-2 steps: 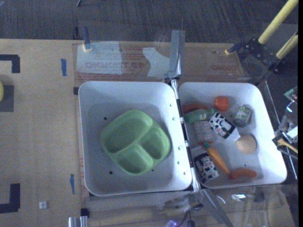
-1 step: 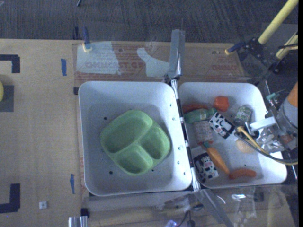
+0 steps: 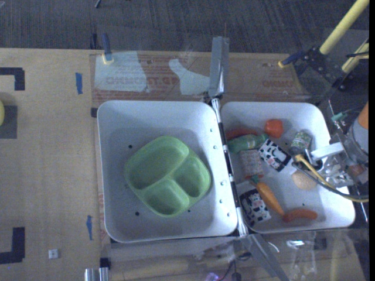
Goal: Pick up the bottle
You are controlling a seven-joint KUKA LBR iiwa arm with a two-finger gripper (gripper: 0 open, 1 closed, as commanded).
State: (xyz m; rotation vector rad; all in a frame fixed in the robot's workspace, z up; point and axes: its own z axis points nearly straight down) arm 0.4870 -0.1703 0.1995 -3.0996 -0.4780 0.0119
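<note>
I see the gripper at the right bin's outer edge; its finger state I cannot tell. The bottle lies near the divider, ungrasped; next it must reach across.

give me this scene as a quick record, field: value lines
left bin: holds a green divided tray, lying flat
right bin: cluttered with small items
bottle: green, lying on its side near the divider
near bottle: red-orange piece, black-and-white cow-print item
front of right bin: carrot, red sausage-like piece, second black-and-white item
gripper: at the right bin's right edge, apart from the bottle
bottle grasped: no
</note>
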